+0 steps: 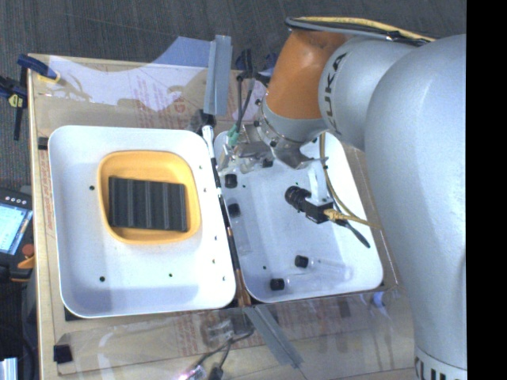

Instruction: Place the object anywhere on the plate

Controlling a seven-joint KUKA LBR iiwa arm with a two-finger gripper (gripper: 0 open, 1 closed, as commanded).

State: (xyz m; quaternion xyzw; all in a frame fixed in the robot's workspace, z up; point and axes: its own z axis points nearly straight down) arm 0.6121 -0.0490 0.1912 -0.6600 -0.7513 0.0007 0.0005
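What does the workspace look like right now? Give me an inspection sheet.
Surface: two shallow white bins, left bin and right bin, side by side on the bench.
Job's things: yellow rounded-square plate with a dark ribbed slab on it, in the left bin; no other graspable object identified.
Clutter: small black pieces on the right bin's floor.
Claw: claw at the right bin's upper left corner; finger state unclear.
Cables: black fitting with a yellowish cable over the right bin.
Surroundings: papers behind the bins; small screen at the left edge.
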